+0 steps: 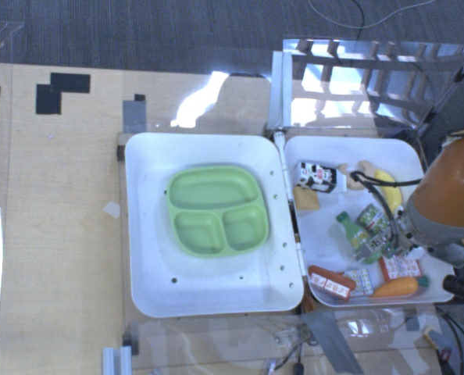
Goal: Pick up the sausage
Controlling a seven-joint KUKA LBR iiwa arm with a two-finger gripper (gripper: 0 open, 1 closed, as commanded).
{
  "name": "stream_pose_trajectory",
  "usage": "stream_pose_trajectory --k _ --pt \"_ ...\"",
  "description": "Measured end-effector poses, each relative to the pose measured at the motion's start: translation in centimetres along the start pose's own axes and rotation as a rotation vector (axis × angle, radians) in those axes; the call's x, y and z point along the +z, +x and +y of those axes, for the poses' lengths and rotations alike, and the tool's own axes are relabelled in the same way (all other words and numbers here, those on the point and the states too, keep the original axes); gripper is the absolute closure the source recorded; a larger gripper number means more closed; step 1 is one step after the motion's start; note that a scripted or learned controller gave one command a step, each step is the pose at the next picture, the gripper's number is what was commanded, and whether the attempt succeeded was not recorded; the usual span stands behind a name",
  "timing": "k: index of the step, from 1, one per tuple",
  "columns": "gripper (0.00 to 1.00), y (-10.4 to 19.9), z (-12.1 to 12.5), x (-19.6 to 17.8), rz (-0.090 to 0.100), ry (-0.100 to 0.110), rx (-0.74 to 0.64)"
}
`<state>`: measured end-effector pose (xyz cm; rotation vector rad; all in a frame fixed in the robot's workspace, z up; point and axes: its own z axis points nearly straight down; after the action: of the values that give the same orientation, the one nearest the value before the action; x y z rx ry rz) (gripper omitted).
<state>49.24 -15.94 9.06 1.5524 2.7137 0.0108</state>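
Note:
The sausage (330, 281), a red-brown link with a pale label, lies at the front left corner of the right bin (408, 148). My gripper (387, 245) hangs low over the middle right of that bin, to the right of and behind the sausage, among a green bottle (348, 228) and a green packet (370, 216). The grey wrist and its orange band (451, 190) hide part of the bin's right side. Nothing of the sausage is touched by the gripper.
The right bin also holds a black-and-white carton (318, 176), a tan cracker (306, 200), a banana (386, 186), a carrot (394, 288), a red-and-white pack (401, 268) and a small box (360, 280). A green divided plate (216, 211) sits in the left bin (150, 287).

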Motion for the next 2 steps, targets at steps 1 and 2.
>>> stream_pose_trajectory --k 1,2 --pt "1.00 -3.5 0.1 0.1 -0.002 0.001 -0.042" --pt "1.00 4.9 2.7 -0.1 0.004 0.001 0.071"
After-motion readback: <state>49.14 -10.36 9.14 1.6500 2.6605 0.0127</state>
